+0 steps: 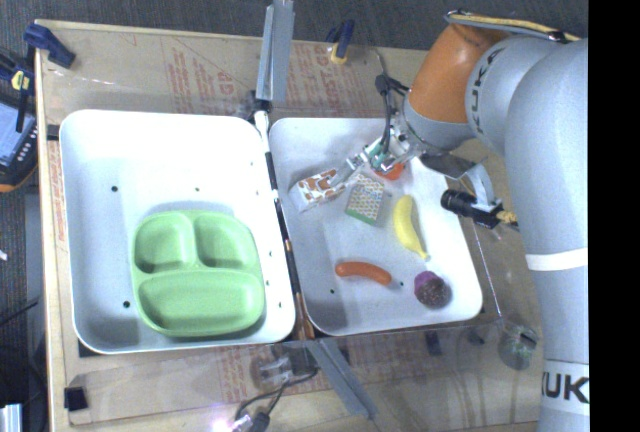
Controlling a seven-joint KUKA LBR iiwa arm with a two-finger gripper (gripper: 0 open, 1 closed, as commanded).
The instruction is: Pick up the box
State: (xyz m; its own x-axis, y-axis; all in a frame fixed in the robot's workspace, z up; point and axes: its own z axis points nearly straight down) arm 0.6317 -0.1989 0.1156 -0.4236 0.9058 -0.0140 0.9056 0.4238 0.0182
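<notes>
Fingers (362,163) low in right bin (310,300), touching box (320,187)

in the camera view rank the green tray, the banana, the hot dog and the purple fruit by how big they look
1. green tray
2. banana and hot dog, which look too alike to rank
3. purple fruit
</notes>
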